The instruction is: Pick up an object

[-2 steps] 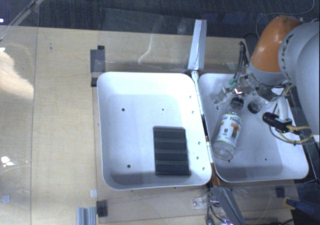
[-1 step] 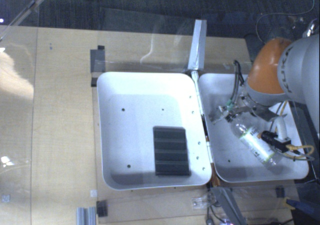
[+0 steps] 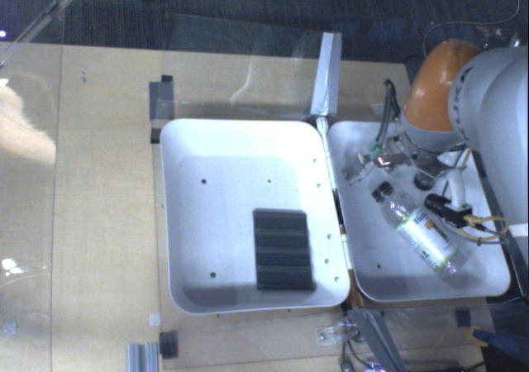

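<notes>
Hand (image 3: pixel 382 160) sits low inside right bin (image 3: pixel 364 271), grip state unreadable. Clear bottle (image 3: pixel 423 238) lies in that bin, near hand. Black ridged block (image 3: pixel 283 250) in left bin (image 3: pixel 186 197).

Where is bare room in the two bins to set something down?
The left bin is bare all around the black ridged block, mostly behind it and to its left. The right bin is crowded: the arm's gripper and a clear bottle take most of it.
</notes>
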